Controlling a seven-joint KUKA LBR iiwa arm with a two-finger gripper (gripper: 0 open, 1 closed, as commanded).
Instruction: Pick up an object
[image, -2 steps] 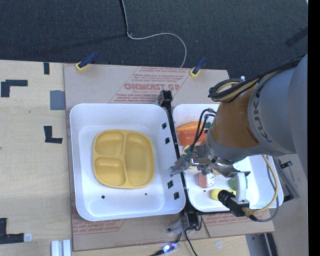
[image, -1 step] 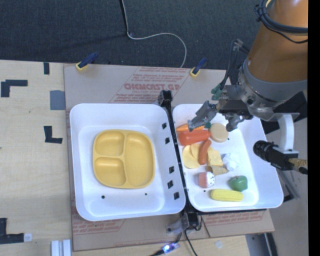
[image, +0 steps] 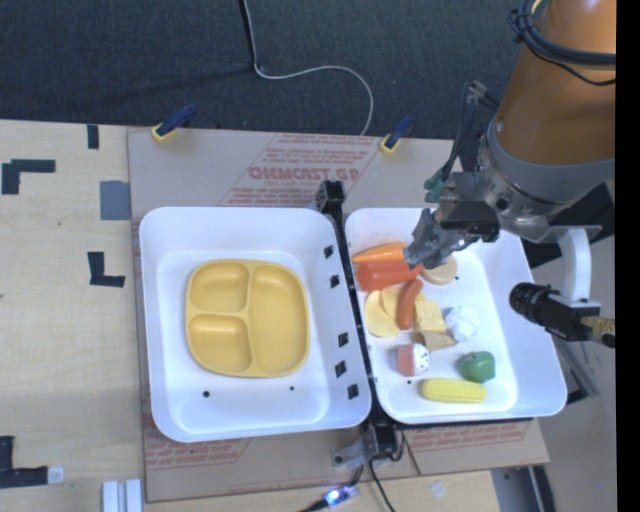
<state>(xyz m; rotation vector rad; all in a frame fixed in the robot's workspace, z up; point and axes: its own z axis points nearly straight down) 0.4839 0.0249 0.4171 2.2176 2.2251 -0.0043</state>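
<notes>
Camera view puts my claw (image: 432, 250) low in the right bin (image: 520, 300), over the orange carrot (image: 381, 263) near the divider; I cannot tell its state. I worry it could nudge the crowded toys or clip that inner wall. Open room lies along the bin's right side.

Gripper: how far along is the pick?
Done: the gripper is down in the right bin, at the carrot. In hand: nothing clearly held; the fingers' state is unreadable. Left: grasp and lift. The corn and yellow tray lie untouched.
</notes>
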